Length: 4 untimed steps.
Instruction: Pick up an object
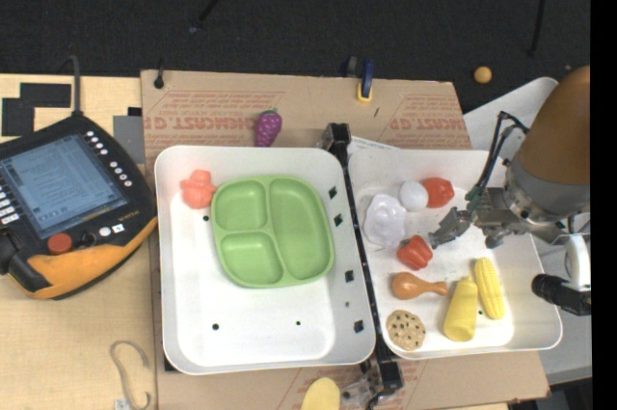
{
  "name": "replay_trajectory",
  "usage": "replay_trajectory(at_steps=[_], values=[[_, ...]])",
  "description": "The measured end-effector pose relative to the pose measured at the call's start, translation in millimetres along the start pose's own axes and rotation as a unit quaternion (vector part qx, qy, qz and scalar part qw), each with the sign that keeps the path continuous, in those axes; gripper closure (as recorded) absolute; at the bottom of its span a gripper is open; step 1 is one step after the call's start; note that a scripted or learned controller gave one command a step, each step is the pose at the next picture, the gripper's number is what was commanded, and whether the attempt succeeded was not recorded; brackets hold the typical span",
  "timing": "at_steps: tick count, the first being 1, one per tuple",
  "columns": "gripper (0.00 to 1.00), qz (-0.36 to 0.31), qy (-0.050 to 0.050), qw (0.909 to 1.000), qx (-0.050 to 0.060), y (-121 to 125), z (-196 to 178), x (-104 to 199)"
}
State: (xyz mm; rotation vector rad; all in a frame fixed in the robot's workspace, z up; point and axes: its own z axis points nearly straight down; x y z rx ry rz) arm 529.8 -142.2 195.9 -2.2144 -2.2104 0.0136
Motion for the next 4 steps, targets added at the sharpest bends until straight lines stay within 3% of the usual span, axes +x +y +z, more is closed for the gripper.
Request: replay_trajectory(at_steps=[1, 3, 4], values=[[0.0, -0.001, -0.001, 1.0, -0.007, 3, -7, 0], [0.0, -0.002, 0.0, 1.0, -0.004, 0, 109, 10], [1.0, 0.002, 0.0, 1.0, -0.005, -1, 96, 8]])
